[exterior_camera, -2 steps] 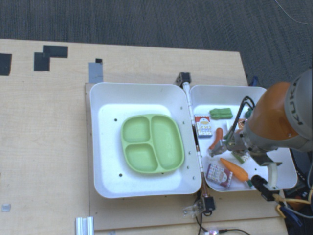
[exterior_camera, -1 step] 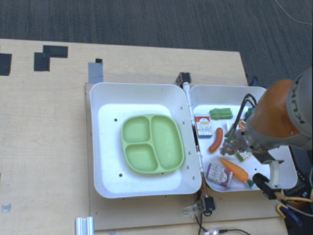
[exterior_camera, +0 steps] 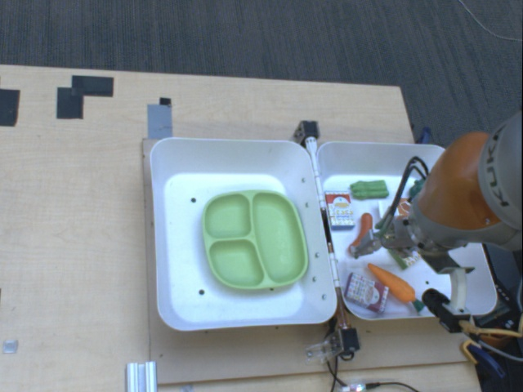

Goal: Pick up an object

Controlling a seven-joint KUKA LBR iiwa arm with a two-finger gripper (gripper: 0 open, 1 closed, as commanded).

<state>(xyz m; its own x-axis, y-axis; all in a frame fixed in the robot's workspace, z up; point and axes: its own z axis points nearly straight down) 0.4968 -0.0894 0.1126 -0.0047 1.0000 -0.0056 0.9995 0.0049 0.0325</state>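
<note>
Two white bins sit side by side on the desk (exterior_camera: 73, 219). One green divided plate (exterior_camera: 255, 239) with three compartments lies in the left bin (exterior_camera: 163, 243). The right bin (exterior_camera: 482, 296), at the lower right of the frame, holds one carrot (exterior_camera: 392, 282), one green block (exterior_camera: 368, 189), one small red-and-white packet (exterior_camera: 340, 209), one reddish stick (exterior_camera: 362, 228) and one dark pouch (exterior_camera: 366, 291). The hand (exterior_camera: 369, 245) hangs low over the reddish stick; whether it is open or closed I cannot tell.
</note>
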